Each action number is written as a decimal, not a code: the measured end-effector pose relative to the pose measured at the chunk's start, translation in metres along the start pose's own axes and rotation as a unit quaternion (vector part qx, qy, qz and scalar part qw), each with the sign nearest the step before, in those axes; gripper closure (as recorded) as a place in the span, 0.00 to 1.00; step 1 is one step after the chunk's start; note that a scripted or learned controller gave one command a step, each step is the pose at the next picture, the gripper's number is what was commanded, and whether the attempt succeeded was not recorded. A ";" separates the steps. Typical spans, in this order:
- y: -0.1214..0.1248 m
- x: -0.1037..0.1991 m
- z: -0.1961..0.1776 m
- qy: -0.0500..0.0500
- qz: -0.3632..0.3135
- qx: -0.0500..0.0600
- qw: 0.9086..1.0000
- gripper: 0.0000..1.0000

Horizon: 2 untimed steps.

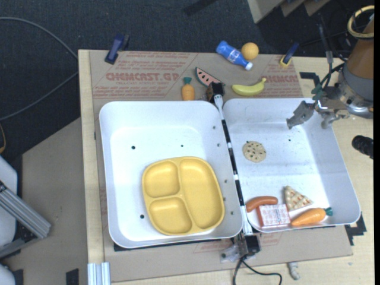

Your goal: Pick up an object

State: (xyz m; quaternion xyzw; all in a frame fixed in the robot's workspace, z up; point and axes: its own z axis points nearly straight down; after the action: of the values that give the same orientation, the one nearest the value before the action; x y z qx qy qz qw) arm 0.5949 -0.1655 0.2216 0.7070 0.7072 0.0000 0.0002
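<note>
— Above the cookie, toward the bin's far right corner, you see the gripper?
— Yes. Fingers look slightly parted and bare, though it's hard to tell.

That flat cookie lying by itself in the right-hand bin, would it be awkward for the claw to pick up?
Probably awkward. The cookie lies flat on the right bin's floor, so fingers have little edge to pinch. It looks like a thin toy disc, likely stiff and light, so it would probably slide when nudged. Nothing lies close around it, so it could skid freely. The gripper is near the bin's far side.
</note>
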 end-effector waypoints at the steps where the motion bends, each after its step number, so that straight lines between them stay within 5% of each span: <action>1: 0.049 0.063 0.061 0.001 -0.001 0.000 1.000 0.00; 2: 0.023 0.058 0.136 0.000 0.000 -0.001 1.000 0.00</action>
State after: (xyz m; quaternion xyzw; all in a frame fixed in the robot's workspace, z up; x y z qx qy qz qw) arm 0.6181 -0.1077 0.0851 0.7073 0.7069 0.0006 0.0005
